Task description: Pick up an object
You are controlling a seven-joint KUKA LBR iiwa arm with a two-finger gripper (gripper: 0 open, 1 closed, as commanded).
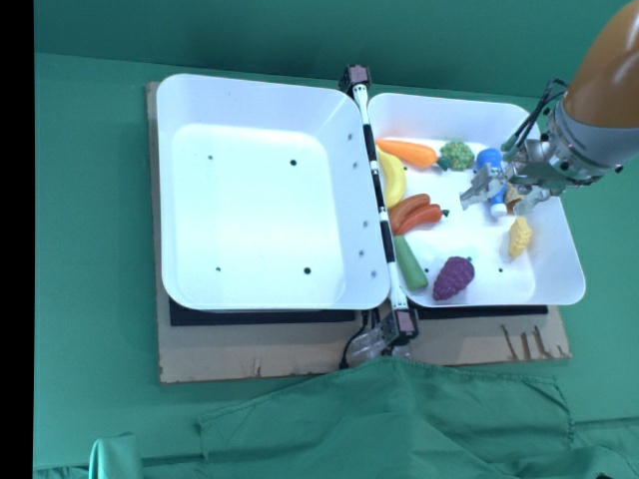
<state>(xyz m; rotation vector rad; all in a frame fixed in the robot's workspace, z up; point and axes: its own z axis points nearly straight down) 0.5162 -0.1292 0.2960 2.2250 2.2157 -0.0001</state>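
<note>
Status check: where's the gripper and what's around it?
Gripper low in right bin, over blue toy. No grasp visible. Corn and broccoli close by.

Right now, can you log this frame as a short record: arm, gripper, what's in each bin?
arm: enters from the right, over the right bin
gripper: low over a blue item, finger state unclear
right bin items: carrot, broccoli, banana, sausages, cucumber, grapes, corn
left bin: bare white floor with dark dots
</note>
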